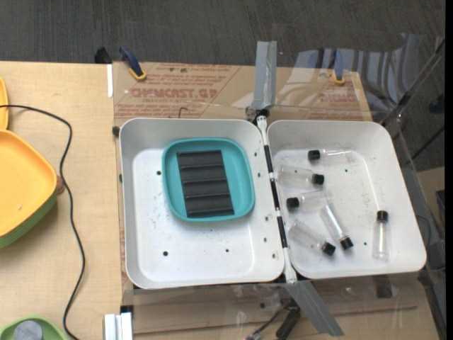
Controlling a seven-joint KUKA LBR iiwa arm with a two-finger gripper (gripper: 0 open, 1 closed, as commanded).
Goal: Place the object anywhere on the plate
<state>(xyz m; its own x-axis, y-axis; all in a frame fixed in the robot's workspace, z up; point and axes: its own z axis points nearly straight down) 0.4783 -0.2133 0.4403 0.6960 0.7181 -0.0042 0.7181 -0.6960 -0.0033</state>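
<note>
clear plastic vials with black caps (333, 229) lay scattered in right white bin (396, 161); square teal plate (244, 183) sat in left white bin (141, 253). risk: round vials rolling away, slipping from grasp.

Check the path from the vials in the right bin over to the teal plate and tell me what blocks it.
Between the vials and the teal plate run only the two bins' adjoining rims; they must be lifted over.

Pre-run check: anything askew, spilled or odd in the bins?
Nothing spilled or broken. The teal plate in the left bin already bears a dark ribbed block, roughly square to it. In the right bin, clear black-capped vials lie on their sides, scattered at mixed angles. One lies apart near the right wall.
</note>
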